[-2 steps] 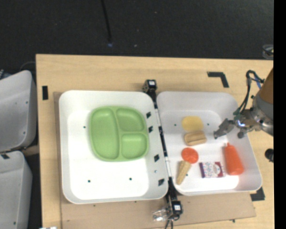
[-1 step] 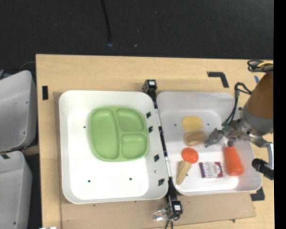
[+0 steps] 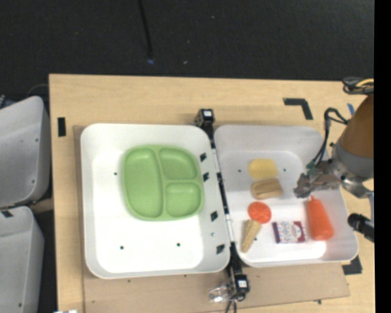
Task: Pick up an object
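Right now we see the hand (image 3: 307, 184) low over the right bin (image 3: 293, 139), near that bin's right wall — its dark metal end is blurred, and we cannot tell whether it is released or clenched. Nothing shows gripped in it. Just below it lies an orange-red bottle-shaped object (image 3: 319, 218), lengthwise along the right wall, its narrow end pointing up toward the hand; whether the two touch is unclear. To the hand's left sits a tan bread-like piece (image 3: 267, 188), and just above that a yellow block (image 3: 262, 169). Lower in the bin we find a small white packet with purple print (image 3: 289, 231), an ice-cream cone toy (image 3: 254, 222) with a red-orange scoop and a tan cone tilted down-left, close to the divide between the bins. The upper part of the right bin is bare white floor — the widest free room near the hand. The left bin (image 3: 104, 240) holds a green three-compartment plate (image 3: 161, 182), well apart from its walls on the lower side. Both bins sit side by side on the light wooden table (image 3: 150, 96), whose border stays bare around them.
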You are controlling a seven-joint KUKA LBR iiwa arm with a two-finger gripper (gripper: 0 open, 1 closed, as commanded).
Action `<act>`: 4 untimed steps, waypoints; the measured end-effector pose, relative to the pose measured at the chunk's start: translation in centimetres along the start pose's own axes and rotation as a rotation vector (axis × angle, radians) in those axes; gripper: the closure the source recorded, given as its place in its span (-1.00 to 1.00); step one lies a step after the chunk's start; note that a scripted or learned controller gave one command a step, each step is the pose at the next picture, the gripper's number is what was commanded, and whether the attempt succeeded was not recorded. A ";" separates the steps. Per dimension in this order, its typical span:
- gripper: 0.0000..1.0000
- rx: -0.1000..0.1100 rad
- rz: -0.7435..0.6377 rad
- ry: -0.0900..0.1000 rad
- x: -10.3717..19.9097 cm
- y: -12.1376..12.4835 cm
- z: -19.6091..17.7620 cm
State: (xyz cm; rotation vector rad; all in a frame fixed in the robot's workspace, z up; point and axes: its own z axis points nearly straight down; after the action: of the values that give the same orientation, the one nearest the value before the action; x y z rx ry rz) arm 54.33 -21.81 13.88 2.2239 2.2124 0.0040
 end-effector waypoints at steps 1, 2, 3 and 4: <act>1.00 -0.001 -0.007 -0.001 0.2 -0.3 -4.6; 1.00 -0.002 -0.008 -0.001 0.6 -0.9 -9.6; 1.00 0.000 -0.009 0.000 0.5 -0.8 -11.8; 1.00 0.004 -0.012 0.002 6.4 0.3 -11.8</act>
State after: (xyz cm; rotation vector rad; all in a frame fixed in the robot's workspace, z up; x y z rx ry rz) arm 54.55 -15.35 25.66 2.2132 2.2282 0.0015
